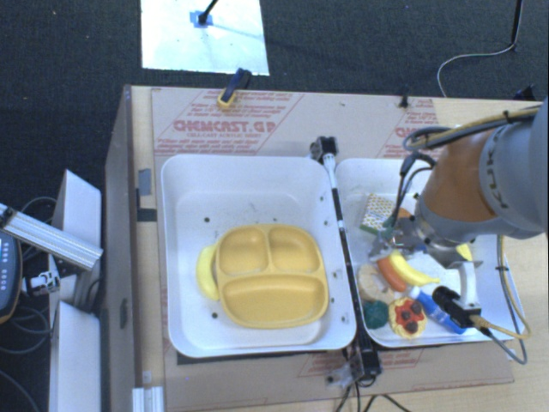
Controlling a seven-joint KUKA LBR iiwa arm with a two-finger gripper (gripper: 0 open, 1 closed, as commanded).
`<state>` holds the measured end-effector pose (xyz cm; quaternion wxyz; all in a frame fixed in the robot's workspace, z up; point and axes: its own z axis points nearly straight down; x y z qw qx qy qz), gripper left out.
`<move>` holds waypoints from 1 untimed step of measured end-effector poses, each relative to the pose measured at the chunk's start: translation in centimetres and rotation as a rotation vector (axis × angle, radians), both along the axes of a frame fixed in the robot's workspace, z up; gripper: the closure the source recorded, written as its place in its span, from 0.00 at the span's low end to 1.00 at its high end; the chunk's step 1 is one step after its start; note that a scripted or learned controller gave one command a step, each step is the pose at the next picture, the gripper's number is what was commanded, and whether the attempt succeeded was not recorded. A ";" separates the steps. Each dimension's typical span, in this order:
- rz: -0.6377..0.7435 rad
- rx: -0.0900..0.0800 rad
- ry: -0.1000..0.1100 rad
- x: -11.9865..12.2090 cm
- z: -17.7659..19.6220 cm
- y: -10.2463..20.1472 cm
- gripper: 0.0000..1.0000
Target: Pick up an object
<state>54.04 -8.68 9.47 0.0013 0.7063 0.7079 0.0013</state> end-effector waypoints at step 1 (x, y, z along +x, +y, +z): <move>0.001 0.000 0.001 2.4 9.0 4.6 1.00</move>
